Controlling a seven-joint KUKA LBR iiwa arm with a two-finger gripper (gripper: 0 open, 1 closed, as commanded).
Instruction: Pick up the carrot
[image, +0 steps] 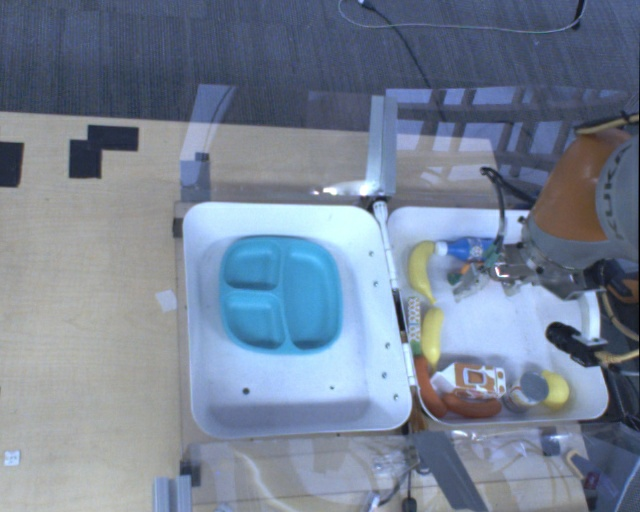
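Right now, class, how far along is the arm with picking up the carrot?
Done: the arm has reached over the right bin, and its gripper hovers near the bin's far side. In hand: nothing shows between its fingers. Left: the whole pick. The carrot lies along the bin's near-left corner, beside a carton, apart from the gripper. The blue tray in the left bin is untouched.
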